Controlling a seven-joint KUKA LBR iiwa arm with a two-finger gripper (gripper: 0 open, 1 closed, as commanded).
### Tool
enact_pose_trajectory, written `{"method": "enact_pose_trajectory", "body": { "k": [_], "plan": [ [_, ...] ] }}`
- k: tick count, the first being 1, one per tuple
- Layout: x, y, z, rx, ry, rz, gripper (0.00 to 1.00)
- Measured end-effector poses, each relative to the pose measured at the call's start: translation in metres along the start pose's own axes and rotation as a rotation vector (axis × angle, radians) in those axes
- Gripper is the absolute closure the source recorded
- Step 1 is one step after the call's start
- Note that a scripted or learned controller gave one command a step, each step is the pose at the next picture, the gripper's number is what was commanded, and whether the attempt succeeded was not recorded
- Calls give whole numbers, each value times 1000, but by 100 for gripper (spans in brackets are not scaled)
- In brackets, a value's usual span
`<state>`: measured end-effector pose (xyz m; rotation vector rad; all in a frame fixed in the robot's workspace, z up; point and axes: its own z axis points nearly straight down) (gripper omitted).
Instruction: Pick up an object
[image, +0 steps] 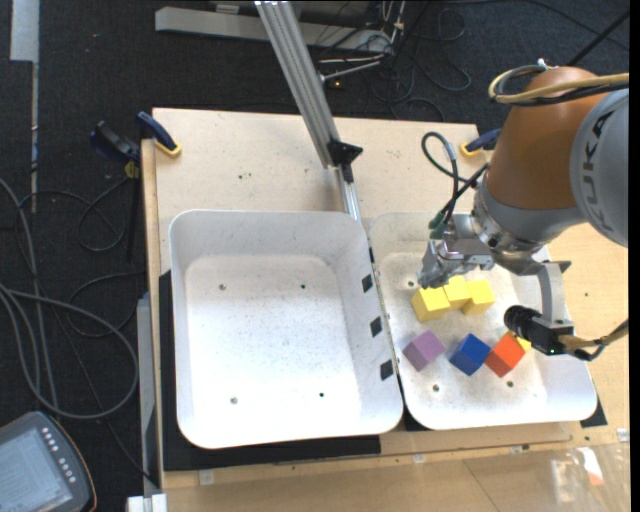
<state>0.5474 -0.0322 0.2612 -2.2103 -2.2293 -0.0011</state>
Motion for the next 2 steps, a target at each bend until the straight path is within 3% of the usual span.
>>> {"method": "enact_pose_trajectory", "body": {
  "k": [2],
  "plan": [
    [99,2,20,3,-1,1,100]
  ]
}}
